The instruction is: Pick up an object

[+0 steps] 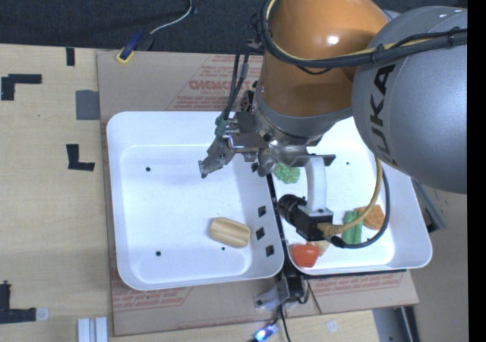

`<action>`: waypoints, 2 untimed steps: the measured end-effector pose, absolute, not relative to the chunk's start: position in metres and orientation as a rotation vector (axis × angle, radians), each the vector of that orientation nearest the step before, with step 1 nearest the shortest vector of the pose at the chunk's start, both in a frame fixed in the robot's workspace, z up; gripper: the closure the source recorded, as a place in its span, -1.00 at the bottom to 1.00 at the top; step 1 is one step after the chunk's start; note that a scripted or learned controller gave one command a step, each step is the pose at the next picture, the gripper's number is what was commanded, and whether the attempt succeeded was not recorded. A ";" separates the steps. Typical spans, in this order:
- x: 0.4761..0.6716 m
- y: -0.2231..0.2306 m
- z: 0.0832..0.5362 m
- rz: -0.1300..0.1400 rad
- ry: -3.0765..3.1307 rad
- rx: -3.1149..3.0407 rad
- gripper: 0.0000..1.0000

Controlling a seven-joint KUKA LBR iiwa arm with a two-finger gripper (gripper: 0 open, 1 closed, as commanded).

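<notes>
Above the left white bin (125, 181), the KUKA arm (364, 82) reaches in from the right, its orange band (323, 44) bulging over the ridge where the two bins meet. The gripper (216, 156) hangs over the upper middle of that left bin, dark fingers (209, 166) pointing down and to the left, with the bin's white floor visible around their tips. Nothing can be seen between the fingers; how far apart they stand cannot be told from this angle, as the two tips merge into one dark shape.

Below the gripper and well apart from it, a tan, roll-shaped wooden block (229, 232) lies on the left bin's floor near its lower right corner, close to the dividing ridge.

Right of the left bin, the second white bin (402, 249) holds a small cluster: a green piece (287, 174) just under the wrist, a red object (305, 255) by the lower rim, a darker green object (353, 228) and an orange-yellow one (374, 217) beside it. Black cabling (304, 219) loops across them. Both bins sit on a brown cardboard sheet (167, 82).
</notes>
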State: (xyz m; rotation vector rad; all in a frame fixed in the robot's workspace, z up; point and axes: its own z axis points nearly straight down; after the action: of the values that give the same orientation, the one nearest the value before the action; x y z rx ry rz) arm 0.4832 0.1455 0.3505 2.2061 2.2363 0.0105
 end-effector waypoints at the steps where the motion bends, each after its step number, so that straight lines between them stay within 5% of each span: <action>1: 0.483 0.186 0.330 -0.005 2.228 2.217 -1.00; 2: 0.483 0.185 0.341 -0.007 2.228 2.217 1.00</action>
State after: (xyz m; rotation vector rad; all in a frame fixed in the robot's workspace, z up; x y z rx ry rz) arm 0.4830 0.1847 0.3410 2.2170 2.2275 -0.0071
